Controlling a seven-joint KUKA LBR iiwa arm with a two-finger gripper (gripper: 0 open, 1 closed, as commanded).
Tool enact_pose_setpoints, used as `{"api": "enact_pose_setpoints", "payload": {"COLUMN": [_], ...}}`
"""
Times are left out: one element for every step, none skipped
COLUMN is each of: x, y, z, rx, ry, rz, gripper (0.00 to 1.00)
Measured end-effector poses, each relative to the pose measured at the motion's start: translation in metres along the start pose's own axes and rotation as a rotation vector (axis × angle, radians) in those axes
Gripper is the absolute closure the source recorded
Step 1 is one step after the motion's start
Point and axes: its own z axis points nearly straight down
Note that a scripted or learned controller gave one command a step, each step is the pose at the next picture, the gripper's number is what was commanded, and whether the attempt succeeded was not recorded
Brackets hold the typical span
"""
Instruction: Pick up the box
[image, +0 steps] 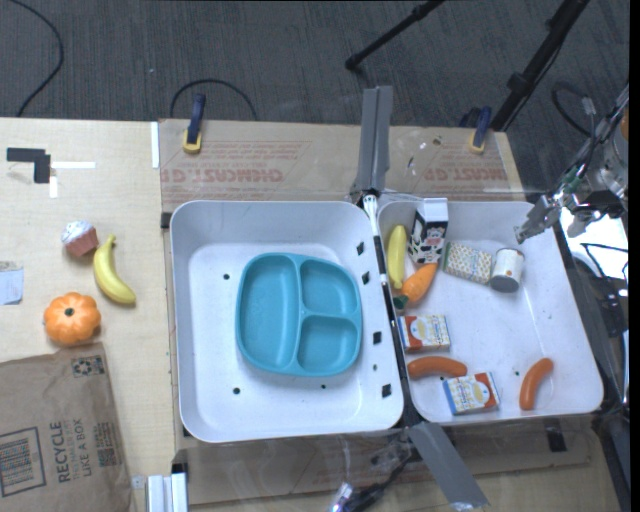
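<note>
Several small boxes lying in the right bin (575, 330), one red-and-white snack box (424, 331) sitting at nine o'clock, its print unreadable, cardboard (280, 165) reading CHEMCAST, bag (55, 440) reading RECYCLE, gripper (535, 222) hovering at two o'clock, grip state unclear.

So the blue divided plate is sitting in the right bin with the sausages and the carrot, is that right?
Not quite. The camera view shows the blue divided plate alone in the left bin. The sausages and the carrot lie in the right bin, as you said.
</note>
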Motion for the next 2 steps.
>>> {"api": "enact_pose_setpoints", "payload": {"x": [-0.020, -0.021], "y": [-0.002, -0.002], "z": [0.068, 0.053], "rx": [0.003, 0.000], "ry": [0.001, -0.001], "rz": [0.147, 0.094], "gripper": [0.00, 0.00]}}
